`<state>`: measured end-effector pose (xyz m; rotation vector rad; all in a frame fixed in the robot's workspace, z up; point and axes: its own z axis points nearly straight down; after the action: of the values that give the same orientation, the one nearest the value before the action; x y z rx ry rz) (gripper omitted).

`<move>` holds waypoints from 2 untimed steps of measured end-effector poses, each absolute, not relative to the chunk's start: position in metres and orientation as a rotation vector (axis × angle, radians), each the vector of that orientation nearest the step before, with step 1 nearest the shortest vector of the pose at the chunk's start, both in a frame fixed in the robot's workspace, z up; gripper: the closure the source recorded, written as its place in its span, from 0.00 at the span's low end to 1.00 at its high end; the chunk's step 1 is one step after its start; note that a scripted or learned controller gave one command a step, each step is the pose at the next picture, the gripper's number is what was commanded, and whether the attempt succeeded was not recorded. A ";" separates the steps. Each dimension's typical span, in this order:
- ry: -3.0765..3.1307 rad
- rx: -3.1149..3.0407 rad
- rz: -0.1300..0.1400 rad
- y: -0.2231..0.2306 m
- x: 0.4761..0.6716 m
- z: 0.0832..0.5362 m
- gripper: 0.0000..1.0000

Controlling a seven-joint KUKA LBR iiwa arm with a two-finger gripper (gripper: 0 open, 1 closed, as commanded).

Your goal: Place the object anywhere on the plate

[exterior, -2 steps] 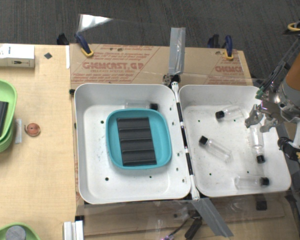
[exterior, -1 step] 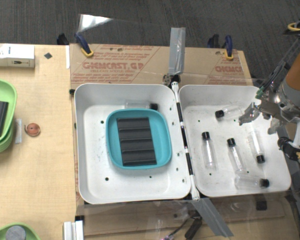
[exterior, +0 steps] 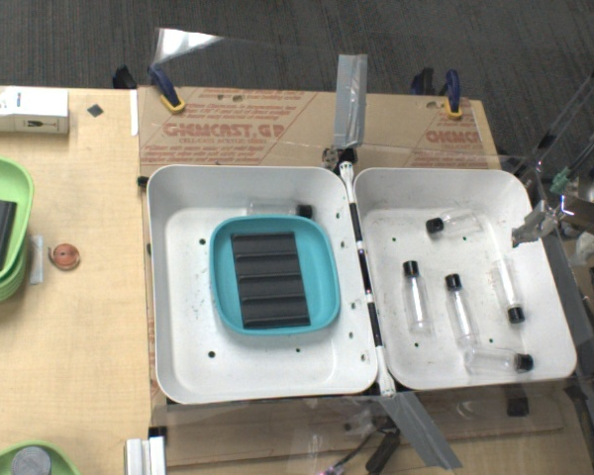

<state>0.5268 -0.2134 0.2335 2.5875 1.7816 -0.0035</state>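
Note:
A teal square plate [exterior: 274,275] lies in the left bin [exterior: 178,315] and carries a black ribbed insert [exterior: 269,280]. One clear vial with a black cap [exterior: 282,210] lies in that bin just beyond the plate's far edge, off the plate. Several more clear vials with black caps lie scattered in the right bin [exterior: 396,359], among them one [exterior: 414,293] near the middle and one [exterior: 495,362] at the front right. My gripper [exterior: 533,228] shows as a grey metal tip over the right bin's right rim, well apart from every vial and from the plate.
Clamped brown cardboard [exterior: 238,122] lies behind the bins. On the wooden bench to the left stand a green tray [exterior: 5,231], a white box [exterior: 25,112] and a small round brown piece [exterior: 65,256]. Cables and fittings [exterior: 579,191] crowd the right edge.

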 end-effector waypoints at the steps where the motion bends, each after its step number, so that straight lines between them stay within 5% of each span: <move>1: 1.622 2.690 -0.006 -0.209 0.504 0.374 0.00; 2: 1.657 2.670 -0.007 -0.214 0.539 0.440 0.00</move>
<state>0.5393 -0.2136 0.4400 2.6699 1.6574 -0.0073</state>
